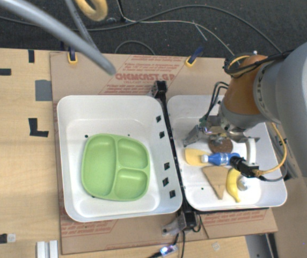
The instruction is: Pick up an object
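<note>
Claw [203,132] over right bin [194,195]; one banana [233,183], one plate [116,167].

Left bin [67,117]: holds a divided plate [116,166], lying toward 6 o'clock.
Right bin [188,109]: bottle [212,158] at centre; banana [233,184] at 5 o'clock; wedge [215,179] just beside it at 9 o'clock.

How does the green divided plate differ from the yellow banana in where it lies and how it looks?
The green divided plate lies alone in the left white bin; the yellow banana lies in the right white bin among other items, beside a tan wedge. The plate is wide, flat and squarish with compartments; the banana is small, narrow and curved. Both rest on a bin floor, apart from the pincer.
</note>
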`<state>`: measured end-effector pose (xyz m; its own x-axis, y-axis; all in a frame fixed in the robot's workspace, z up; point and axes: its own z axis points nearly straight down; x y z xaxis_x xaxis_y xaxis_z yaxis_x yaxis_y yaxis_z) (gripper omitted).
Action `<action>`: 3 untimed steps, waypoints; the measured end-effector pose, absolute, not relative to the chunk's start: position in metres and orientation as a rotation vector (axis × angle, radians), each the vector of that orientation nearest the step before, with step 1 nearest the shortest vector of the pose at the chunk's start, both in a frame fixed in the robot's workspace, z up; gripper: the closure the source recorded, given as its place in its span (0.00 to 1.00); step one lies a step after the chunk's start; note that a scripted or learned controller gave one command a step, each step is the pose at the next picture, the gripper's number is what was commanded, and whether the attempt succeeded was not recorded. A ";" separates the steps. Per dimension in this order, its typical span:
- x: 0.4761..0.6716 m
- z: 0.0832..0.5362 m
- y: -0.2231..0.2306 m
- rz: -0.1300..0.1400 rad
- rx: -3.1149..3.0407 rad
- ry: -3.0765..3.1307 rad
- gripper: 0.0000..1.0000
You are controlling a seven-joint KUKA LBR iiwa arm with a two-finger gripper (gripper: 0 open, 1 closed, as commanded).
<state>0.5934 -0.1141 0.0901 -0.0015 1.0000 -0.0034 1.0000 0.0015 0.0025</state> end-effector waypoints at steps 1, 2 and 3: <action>0.595 0.103 -0.114 0.002 2.214 2.219 1.00; 0.602 0.164 -0.115 0.004 2.217 2.221 1.00; 0.610 0.221 -0.107 0.005 2.216 2.222 1.00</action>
<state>0.6099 -0.1071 0.2215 -0.0026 1.0000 -0.0008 1.0000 0.0026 0.0049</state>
